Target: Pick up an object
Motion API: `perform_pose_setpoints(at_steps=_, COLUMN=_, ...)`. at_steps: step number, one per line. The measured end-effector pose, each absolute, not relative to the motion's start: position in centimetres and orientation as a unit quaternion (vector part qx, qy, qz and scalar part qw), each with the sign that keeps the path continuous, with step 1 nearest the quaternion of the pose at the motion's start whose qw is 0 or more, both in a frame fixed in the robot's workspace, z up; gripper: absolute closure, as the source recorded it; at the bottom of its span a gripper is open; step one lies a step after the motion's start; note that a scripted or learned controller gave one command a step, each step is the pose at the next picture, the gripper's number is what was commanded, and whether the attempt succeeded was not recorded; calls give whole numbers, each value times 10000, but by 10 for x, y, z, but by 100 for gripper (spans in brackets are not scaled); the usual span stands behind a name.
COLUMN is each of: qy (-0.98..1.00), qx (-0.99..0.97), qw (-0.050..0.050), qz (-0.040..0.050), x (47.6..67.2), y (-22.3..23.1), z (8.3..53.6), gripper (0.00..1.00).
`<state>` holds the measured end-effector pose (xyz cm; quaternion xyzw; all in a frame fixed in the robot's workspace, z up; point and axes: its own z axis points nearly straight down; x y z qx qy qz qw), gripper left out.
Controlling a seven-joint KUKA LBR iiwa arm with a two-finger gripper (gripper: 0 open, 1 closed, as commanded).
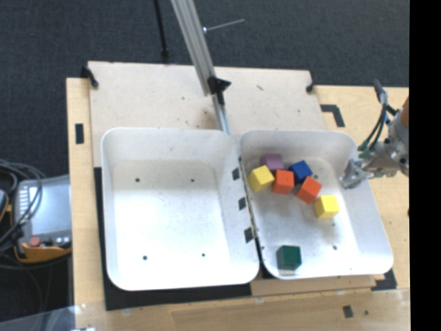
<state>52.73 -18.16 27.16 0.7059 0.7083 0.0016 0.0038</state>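
**Mia:** What is sitting on the worktop (pixel 193 95)?

**Ben:** Two white bins are sitting side by side; the left bin (pixel 110 185) and the right bin (pixel 368 243) are touching in the middle; a metal pole (pixel 193 36) is leaning up from behind them.

**Mia:** Where are the blocks lying?

**Ben:** They are all lying in the right bin; most are crowding together near its back; a yellow block (pixel 261 177) is sitting at the left of the bunch; a purple block (pixel 274 161) is peeking out just behind it; an orange block (pixel 284 181) is touching the yellow one; a blue block (pixel 300 170) is sitting just behind the orange one; a second orange block (pixel 309 189) is lying tilted beside them; another yellow block (pixel 326 205) is sitting just to the right of that one.

**Mia:** Is any block sitting alone?

**Ben:** Yes; a green block (pixel 289 256) is sitting by itself near the front wall, well apart from the bunch.

**Mia:** Where is the arm reaching in?

**Ben:** The jaws (pixel 350 174) are hanging at the right wall of the right bin, near the far yellow block but not touching it; wires are trailing behind them.

**Mia:** Are the jaws gripping a block?

**Ben:** No block is showing between them; I cannot tell if they are standing wide or pressed together; they are looking too small and blurry.
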Motion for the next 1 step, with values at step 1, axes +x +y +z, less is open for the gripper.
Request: perform_pose_setpoints(at_steps=1, qy=7093, qx=7049, qw=6, qz=5, x=522, y=-133, z=257, gripper=100)
